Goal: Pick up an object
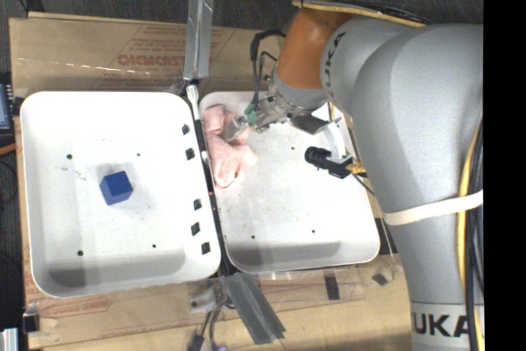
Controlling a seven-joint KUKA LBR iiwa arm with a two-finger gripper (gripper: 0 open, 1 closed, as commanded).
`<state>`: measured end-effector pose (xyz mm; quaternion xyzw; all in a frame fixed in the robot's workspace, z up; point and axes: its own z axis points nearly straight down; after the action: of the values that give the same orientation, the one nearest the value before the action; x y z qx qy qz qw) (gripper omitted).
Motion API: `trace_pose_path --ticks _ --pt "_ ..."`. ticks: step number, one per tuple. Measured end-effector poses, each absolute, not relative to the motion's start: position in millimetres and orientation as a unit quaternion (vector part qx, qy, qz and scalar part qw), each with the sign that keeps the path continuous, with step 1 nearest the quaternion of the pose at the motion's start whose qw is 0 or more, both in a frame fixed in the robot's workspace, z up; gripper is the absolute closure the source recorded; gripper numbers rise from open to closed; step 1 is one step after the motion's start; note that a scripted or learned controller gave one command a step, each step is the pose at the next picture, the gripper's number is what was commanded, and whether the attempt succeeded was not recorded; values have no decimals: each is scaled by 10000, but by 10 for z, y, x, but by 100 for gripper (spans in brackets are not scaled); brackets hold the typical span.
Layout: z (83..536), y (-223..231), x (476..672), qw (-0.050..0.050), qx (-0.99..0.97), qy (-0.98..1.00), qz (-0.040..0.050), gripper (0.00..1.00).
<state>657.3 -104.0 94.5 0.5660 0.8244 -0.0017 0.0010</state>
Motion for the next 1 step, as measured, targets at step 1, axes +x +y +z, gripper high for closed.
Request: trace_pose_path --ticks 1 --pt "1927 -834 6269 -1 6731 7395 -6 0"
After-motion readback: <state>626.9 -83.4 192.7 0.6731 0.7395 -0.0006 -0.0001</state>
